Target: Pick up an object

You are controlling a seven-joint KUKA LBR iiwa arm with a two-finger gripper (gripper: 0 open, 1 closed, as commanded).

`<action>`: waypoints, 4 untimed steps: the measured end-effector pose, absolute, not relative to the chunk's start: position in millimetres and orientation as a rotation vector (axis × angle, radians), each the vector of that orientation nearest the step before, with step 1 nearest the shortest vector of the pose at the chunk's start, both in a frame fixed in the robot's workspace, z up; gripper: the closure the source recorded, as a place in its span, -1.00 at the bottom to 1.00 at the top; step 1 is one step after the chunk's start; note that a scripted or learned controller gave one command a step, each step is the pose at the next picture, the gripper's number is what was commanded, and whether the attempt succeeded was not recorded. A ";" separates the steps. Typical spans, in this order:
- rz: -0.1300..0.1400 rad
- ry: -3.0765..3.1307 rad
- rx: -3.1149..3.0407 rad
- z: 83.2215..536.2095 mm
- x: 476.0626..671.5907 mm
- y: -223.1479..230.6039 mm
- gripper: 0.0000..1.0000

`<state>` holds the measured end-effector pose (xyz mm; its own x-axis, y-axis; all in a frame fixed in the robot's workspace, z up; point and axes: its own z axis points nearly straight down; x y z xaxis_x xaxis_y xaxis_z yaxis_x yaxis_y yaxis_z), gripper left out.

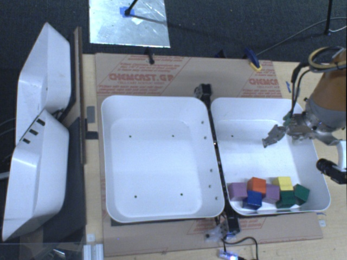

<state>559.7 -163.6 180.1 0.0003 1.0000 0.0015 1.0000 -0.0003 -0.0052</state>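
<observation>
Along the right bin's (246, 118) front wall, I'm eyeing light, rigid blocks (268, 192); opposite flat faces suit gripping; end effector (271, 137) state: cannot tell.

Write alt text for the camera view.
A grey arm's gripper hangs over the right bin, apart from a cluster of coloured blocks in that bin's near corner. The left bin sits beside it on the bench.

The gripper (272, 137) hangs over the right bin (238, 118), well apart from the coloured blocks (268, 192) heaped at its near edge.
</observation>
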 end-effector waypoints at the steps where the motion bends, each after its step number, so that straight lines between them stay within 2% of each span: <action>1: 0.006 -2.266 -2.167 82.1 561.8 -167.8 -1.00; 2: -0.002 -2.226 -2.220 87.1 600.1 -145.0 -1.00; 3: 0.000 -2.220 -2.222 118.1 525.6 -128.2 -1.00; 4: 0.004 -2.213 -2.229 85.6 494.4 -208.5 -1.00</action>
